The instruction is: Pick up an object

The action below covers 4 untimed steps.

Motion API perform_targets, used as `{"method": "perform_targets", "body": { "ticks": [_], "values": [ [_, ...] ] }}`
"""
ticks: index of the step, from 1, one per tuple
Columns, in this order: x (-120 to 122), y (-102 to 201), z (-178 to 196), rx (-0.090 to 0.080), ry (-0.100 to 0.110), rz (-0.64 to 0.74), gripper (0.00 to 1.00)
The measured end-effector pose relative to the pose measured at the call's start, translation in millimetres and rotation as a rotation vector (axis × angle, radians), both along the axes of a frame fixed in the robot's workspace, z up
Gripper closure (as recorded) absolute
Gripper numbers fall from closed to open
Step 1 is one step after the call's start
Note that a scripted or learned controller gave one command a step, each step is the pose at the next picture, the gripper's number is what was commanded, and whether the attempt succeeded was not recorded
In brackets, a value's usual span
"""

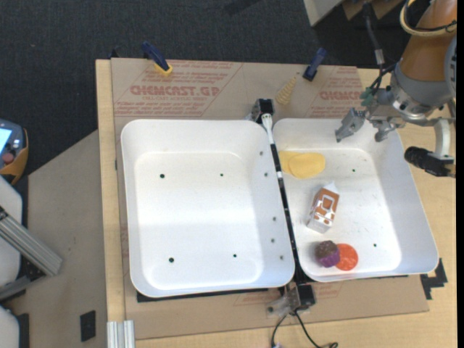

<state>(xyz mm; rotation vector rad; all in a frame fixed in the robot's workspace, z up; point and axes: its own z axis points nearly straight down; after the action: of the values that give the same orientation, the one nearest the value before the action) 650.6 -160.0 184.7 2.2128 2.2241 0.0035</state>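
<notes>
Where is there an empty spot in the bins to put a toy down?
The left bin has bare floor from wall to wall. In the right bin, room lies along its right side. Its left side is crowded: yellow piece, small carton, purple ball touching the orange disc. The gripper hovers above its top edge.

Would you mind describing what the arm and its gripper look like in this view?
The arm has a rounded orange band over a pale grey wrist section. Dark cables run down alongside it. Below sits a silver-grey metal flange, and the gripper has two short grey fingers. A black cylindrical part sticks out near the bin's right edge.
</notes>
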Motion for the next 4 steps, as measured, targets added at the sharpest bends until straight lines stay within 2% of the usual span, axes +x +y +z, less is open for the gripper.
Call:
{"method": "perform_targets", "body": {
  "ticks": [1,2,3,4],
  "values": [
    [16,36,-105,0.004,0.007,-0.002,0.00],
    [16,56,-99,0.002,0.006,-0.002,0.00],
    [-4,28,-99,0.002,0.006,-0.008,0.00],
    [17,63,-100,0.002,0.001,-0.001,0.00]
  ]
}}
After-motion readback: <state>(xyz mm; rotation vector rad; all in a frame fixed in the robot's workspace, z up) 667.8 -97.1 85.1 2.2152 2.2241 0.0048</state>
